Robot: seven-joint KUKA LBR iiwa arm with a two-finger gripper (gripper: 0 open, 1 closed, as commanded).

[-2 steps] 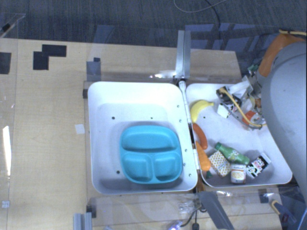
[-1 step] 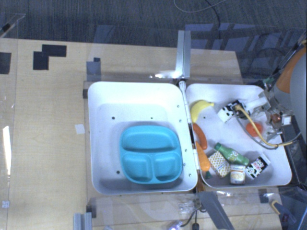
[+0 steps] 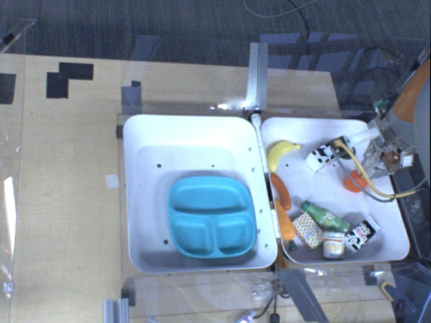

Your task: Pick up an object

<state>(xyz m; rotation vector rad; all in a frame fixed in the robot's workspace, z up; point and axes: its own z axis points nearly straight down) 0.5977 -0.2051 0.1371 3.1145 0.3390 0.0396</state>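
Observation:
My gripper hangs over the right side of the right bin, coming in from the right edge. Just below and left of it lies a small orange object, partly covered by a yellow cable. A black-and-white cow-patterned carton lies to the gripper's left. A yellow banana rests at the bin's upper left. Along the left wall lie a red sausage and an orange carrot. Near the front sit a green bottle, a patterned box, a small jar and a second cow-patterned carton.
The left bin holds a blue divided plate. A metal post stands behind the wall between the two bins. Wooden bench top extends to the left.

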